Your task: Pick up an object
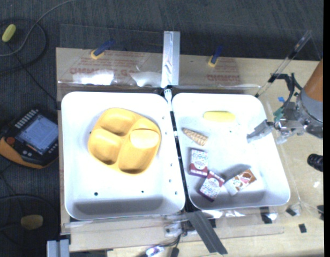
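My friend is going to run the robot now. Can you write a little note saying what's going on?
Tool: at the right bin's right wall, above the floor, nothing seen in it; open or shut unclear.
Right bin: yellow bar at the back, cone mid-left, three packets at the front.
Left bin: big yellow tray.
Done: nothing picked yet.
Left: lower onto one thing, grip, lift.
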Action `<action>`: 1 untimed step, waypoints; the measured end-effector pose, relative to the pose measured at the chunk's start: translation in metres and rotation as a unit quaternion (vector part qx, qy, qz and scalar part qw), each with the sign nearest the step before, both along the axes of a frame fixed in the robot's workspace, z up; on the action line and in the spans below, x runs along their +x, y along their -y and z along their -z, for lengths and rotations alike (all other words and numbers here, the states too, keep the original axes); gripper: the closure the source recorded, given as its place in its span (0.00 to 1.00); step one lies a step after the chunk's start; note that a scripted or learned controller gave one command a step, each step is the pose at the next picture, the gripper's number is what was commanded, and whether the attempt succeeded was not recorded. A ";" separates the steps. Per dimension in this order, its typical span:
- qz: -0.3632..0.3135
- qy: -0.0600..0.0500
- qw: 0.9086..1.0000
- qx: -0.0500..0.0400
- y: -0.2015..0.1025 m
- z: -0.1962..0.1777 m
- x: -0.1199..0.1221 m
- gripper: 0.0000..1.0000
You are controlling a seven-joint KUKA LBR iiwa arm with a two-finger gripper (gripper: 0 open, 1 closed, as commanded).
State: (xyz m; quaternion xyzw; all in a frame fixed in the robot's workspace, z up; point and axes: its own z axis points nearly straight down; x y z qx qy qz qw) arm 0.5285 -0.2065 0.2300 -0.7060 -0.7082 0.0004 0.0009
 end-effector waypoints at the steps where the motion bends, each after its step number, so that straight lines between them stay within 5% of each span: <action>1: -0.125 -0.002 0.992 0.004 0.013 0.123 -0.045 0.00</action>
